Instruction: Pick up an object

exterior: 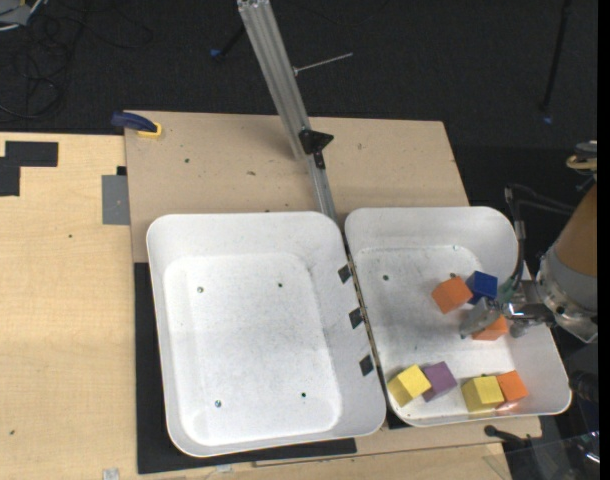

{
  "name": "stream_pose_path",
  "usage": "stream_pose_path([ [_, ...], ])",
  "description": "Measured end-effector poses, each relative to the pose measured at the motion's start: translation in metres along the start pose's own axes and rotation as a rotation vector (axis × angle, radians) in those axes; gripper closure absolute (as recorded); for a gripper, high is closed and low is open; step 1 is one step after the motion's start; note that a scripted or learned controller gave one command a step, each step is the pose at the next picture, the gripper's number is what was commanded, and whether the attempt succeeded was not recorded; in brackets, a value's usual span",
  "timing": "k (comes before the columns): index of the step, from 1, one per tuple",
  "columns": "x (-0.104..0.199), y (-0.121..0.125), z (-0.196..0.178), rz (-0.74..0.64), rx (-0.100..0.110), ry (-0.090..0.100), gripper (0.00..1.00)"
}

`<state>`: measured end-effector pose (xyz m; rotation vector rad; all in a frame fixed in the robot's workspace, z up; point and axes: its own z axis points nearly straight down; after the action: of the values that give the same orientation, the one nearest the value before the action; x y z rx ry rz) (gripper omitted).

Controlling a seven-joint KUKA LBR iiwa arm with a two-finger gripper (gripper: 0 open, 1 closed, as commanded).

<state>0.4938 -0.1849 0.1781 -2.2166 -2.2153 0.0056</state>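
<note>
Tool lowered among blocks in the right bin

The tool point(488, 320) is seen at an orange block point(491, 329); its state cannot be told, and no lift is shown yet.

Upper left of my frame, a blue-and-yellow clamp point(137, 124) grips the corner of the brown board point(385, 163). A slanted aluminium rail point(279, 68) runs down from top centre, a black bracket point(313, 141) fixed on it. At far left, black patches point(20, 164) and a grey patch point(114, 198) mark the pale bench point(55, 318).
</note>
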Motion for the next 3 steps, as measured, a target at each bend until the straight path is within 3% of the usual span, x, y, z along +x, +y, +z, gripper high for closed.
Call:
stream_pose_path([
  [1, -0.004, -0.005, 0.063, 0.0, 0.002, 0.001, 0.0],
  [2, -0.006, -0.003, 0.05, 0.007, -0.004, -0.001, 1.0],
  [3, -0.005, -0.005, 0.007, -0.002, -0.01, -0.003, 1.0],
])
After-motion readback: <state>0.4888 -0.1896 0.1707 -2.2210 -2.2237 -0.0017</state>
